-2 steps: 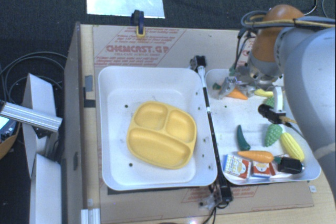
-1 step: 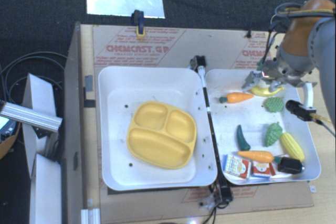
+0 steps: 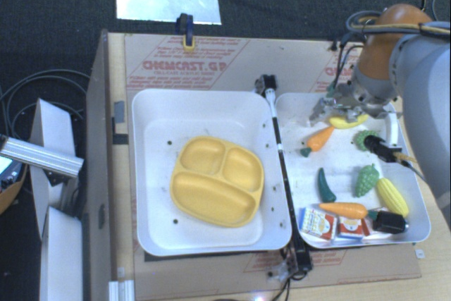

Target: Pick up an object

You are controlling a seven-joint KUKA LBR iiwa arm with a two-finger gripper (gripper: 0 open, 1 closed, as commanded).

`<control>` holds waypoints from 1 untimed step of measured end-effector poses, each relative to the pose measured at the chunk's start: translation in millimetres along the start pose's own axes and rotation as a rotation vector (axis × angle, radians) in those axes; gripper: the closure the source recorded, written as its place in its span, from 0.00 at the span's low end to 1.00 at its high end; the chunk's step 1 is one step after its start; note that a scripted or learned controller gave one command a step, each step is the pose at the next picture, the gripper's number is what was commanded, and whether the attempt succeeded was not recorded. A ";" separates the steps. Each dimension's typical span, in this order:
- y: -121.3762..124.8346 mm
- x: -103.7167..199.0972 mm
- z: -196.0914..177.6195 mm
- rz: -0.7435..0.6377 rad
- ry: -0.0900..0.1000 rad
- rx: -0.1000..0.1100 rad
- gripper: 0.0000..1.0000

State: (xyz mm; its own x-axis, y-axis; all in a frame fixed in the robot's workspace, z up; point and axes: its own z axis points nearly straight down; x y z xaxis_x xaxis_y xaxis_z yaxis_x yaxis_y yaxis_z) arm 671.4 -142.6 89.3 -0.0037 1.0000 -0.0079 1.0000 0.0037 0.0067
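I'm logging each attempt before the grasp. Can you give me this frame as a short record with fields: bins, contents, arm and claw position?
left bin: white bin holding a yellow divided tray
right bin: white bin with toy food
right bin contents: small carrot, banana, dark green pepper, green leafy piece, corn cob, long carrot, flat printed packets, black item
arm: reaches in from the right
claw: claw at the right bin's far end, just above the banana
grasp: nothing seen between its fingers

The cardboard sheet [image 3: 211,60] under the bins bears red lettering, seemingly "CHEMCAST GP".
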 end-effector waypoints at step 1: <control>3.6 0.3 -15.6 -0.004 -0.002 -0.016 1.00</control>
State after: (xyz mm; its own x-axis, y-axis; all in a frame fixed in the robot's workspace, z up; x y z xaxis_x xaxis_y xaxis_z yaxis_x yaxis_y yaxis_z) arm 674.9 -142.1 104.9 -0.0078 0.9999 -0.0096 0.9997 0.0080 0.0223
